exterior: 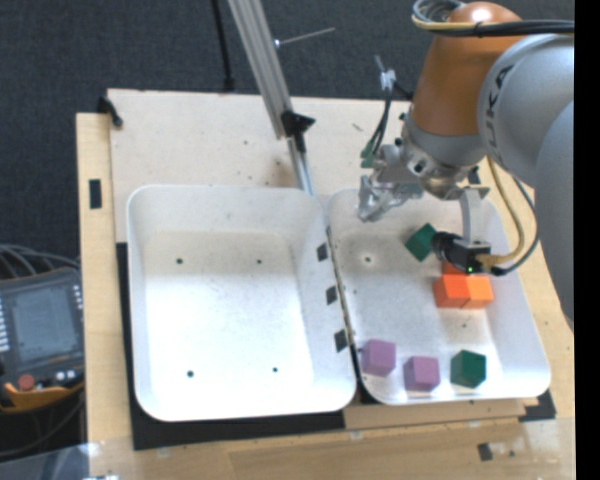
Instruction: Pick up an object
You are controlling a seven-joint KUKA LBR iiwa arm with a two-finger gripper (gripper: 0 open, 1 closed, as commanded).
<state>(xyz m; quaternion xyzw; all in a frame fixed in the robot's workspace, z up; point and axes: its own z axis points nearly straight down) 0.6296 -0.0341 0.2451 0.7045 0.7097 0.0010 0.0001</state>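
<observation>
So the pincer [380,200] is hanging over the back-left part of the right bin [515,313], with nothing visibly between its tips. Whether it's spread or clenched can't be made out from this slanted angle, since the metal bits blur together.

Candidates all sit in that right bin: a dark green block [420,242] tilted on a corner just to the right of the pincer, an orange block [464,290] a bit nearer the camera, and along the front edge two purple cubes [379,356] [421,372] plus another green cube [468,367]. The left bin [230,298] has no blocks in it.

Probably the arm is lining up for a descent. The tilted green block is closest, but a block on its corner tends to squirt out, so the flat-sitting orange one looks like the safer bet. Best approach would be to centre over it, square up with its faces, and come straight down. The black cable fitting [467,251] right beside it could get in the way.
</observation>
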